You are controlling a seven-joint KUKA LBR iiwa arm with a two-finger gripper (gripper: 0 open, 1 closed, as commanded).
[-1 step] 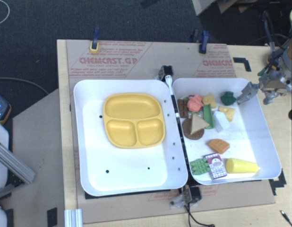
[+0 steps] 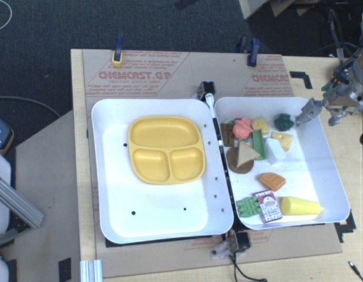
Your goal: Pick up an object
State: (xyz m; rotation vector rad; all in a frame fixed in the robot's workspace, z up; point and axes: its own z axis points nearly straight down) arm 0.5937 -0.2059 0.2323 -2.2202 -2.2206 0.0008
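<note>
PINCER (image 2: 320, 113): at far-right rim of right bin (image 2: 328, 157), fingers spread, nothing between them | TARGET: dark green piece (image 2: 282, 121), far end of right bin | RELATION: target lies just left of pincer, slightly nearer; remaining toys further left and near.

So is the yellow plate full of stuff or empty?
Empty. The yellow plate lies flat in the left bin, and all three of its sections show bare yellow. The toy food sits in the right bin instead.

Grey metal fingers (image 2: 309, 111), cabled wrist
</note>
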